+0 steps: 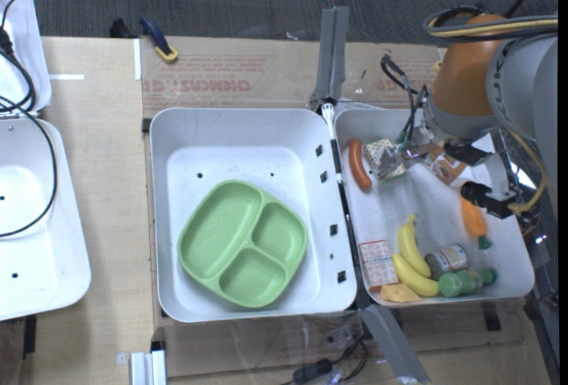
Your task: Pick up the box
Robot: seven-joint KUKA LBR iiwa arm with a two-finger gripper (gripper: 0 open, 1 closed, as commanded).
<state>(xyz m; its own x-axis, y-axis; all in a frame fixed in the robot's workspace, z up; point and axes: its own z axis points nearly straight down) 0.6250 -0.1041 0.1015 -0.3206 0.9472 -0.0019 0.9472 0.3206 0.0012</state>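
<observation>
In the right bin (519, 261), against its near-left wall, the box (378, 263) lies flat: small, pale, red-printed, touching the bananas (411, 261). The gripper (404, 148) hangs well apart near the far wall, beside a crumpled wrapper (383, 158); its grip cannot be determined.

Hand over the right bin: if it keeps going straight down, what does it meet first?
Probably the crumpled wrapper directly under the hand, beside the hot dog; depth is hard to judge from above.
</observation>
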